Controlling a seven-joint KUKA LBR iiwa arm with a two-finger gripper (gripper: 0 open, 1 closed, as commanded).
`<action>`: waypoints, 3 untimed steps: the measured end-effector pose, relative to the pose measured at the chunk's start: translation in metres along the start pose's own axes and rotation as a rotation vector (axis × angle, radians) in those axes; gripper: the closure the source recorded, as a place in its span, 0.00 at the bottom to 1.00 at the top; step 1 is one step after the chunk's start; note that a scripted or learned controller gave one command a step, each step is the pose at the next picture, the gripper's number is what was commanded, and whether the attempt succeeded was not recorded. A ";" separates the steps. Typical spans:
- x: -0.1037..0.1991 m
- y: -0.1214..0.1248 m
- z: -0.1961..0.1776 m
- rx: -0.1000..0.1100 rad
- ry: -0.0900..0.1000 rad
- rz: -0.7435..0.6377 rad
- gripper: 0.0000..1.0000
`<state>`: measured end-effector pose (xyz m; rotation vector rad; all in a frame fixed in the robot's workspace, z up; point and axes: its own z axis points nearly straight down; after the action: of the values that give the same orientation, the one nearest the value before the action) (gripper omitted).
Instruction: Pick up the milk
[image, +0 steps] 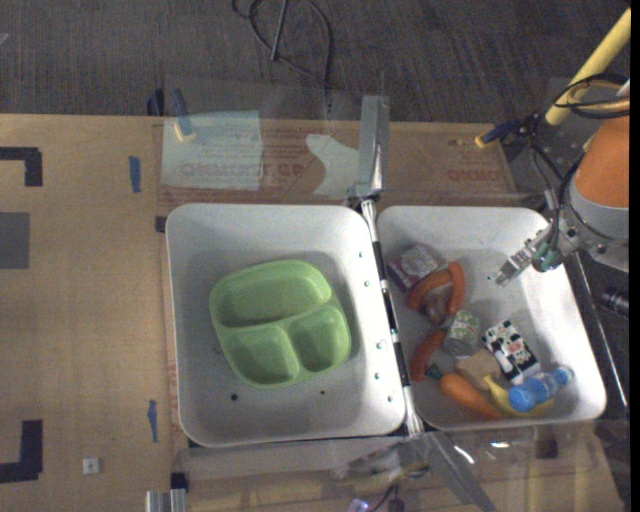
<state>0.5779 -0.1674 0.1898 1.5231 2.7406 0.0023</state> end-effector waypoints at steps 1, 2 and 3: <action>0.000 0.000 0.000 0.000 0.000 0.000 0.00; -0.023 -0.054 0.094 0.000 0.002 -0.202 0.00; 0.012 -0.075 0.103 0.003 0.003 0.186 0.00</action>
<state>0.5085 -0.1971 0.0860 1.7737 2.5906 0.0023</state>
